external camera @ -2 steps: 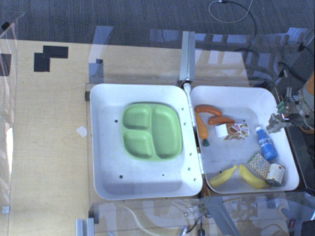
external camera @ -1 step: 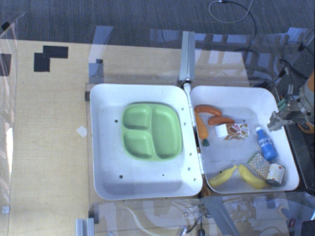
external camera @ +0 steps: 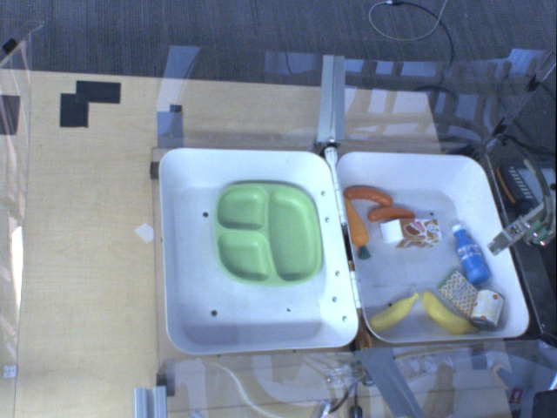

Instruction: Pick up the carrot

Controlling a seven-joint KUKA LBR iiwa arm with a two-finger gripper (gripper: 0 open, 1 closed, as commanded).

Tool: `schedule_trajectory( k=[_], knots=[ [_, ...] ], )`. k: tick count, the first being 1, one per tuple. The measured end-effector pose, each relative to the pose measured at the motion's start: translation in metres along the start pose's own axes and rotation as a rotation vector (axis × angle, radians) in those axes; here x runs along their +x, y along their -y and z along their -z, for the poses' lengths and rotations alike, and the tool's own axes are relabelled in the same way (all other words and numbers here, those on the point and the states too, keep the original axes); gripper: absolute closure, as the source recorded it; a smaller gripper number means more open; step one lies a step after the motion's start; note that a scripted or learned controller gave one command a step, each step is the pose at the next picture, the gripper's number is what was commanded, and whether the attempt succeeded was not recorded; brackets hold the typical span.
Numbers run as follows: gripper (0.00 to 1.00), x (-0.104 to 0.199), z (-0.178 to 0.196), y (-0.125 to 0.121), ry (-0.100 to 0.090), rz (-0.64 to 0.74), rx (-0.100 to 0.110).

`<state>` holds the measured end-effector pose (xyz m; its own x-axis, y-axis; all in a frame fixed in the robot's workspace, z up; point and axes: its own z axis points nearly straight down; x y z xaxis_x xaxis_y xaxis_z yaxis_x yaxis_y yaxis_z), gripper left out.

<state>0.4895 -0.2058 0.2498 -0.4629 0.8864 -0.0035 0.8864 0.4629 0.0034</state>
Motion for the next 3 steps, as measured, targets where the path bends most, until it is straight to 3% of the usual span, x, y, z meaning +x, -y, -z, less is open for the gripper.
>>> schedule_trajectory(
  k=[1,2,3],
  knots=[
    [1.00,0.015,-0.049,-0.007,-0.002,-0.210,0.002],
    [1.00,0.000,-0.025,0.000,0.001,0.231,-0.001],
    [1.00,-0.008,-0.040,-0.016,0.001,0.399,-0.001]
  ],
)
